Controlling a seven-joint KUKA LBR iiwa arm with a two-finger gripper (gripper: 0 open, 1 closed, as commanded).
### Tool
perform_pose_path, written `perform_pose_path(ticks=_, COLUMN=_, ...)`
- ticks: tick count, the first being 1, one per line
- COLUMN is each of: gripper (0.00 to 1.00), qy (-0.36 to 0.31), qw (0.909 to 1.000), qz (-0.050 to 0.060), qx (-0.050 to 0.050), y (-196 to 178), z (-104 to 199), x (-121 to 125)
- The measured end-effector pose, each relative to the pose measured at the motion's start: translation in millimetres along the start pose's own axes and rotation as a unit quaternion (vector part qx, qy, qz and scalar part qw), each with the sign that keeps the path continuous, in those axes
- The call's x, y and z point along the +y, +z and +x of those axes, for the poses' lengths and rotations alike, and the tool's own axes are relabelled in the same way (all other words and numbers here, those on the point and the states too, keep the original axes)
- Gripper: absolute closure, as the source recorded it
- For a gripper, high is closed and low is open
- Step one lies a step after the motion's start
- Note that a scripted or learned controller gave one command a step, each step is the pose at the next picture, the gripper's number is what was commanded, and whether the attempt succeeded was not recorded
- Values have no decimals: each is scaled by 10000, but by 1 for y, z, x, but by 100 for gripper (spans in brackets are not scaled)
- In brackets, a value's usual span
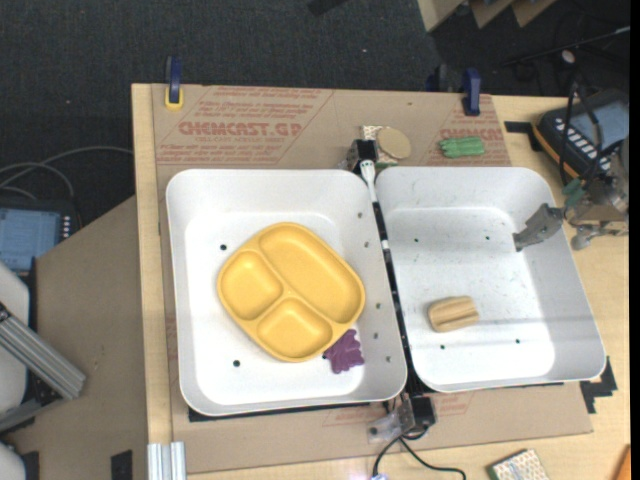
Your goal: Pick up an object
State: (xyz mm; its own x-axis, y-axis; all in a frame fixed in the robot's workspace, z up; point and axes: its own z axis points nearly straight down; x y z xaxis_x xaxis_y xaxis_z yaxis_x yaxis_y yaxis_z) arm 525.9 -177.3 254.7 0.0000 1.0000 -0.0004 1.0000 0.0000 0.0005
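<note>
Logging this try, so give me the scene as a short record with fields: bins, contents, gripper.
left bin: yellow divided plate; small purple object touching the plate's near edge
right bin: tan bread-like object, lying alone near the middle front
gripper: at the right bin's far right edge, apart from the tan object, holding nothing
board behind bins: green object

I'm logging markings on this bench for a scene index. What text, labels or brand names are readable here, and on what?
"CHEMCAST G.P": red print on the brown board under the bins, left of centre.
A second red print on the board's right part: cut off, unreadable.
Smaller red lines above both: too blurred to read.
</note>
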Motion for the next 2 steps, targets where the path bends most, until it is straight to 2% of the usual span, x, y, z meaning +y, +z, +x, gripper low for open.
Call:
perform_pose_path(ticks=1, gripper=0, qy=2, qw=10000, qz=8, qx=17, y=175, z=45, x=-38)
perform_pose_path(ticks=2, gripper=100, qy=4, qw=10000, qz=-51, qx=-7, y=157, z=42, x=-35)
